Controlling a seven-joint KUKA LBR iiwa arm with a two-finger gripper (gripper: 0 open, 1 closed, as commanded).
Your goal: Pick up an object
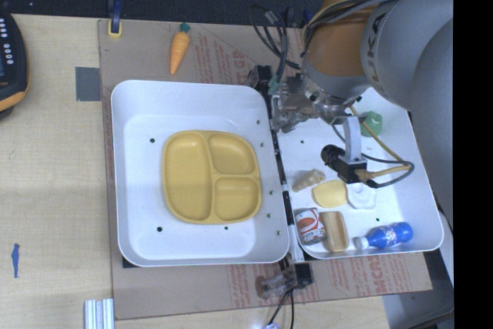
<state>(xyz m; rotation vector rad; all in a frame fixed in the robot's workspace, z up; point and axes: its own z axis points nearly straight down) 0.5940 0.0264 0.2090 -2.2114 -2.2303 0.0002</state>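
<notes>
— At the near edge of the right-hand bin (408, 200), what's that lined up along the wall?

— A blue bottle (387, 235) lying on its side, a tan block (334, 231) just left of it, and a red-and-white can (308, 226) touching the block, tucked into the near left corner.

— And just behind those?

— A flat yellow piece (330, 194) with a small white thing (360, 197) right beside it, and a beige lump (307, 180) a little further back and to the left. I can't make out what that lump is.

— What about the other bin?

— The left bin (139, 166) has a yellow divided plate (212, 175) sitting about in its middle, apart from all the walls.

— Where's the gripper?

— The gripper (296, 113) hangs over the far left corner of the right bin, close to the wall the two bins share. It's well apart from the bottle, can and block, and nearer to the beige lump. I can't tell whether it is spread or pressed together, and I see nothing pinched in it.

— Anything near it?

— A small green thing (373, 122) to its right, partly under the grey arm (408, 35).

— And beyond the bins?

— A toy carrot (179, 50) lies on the brown sheet (231, 50) past the left bin's far edge, outside both bins.
</notes>
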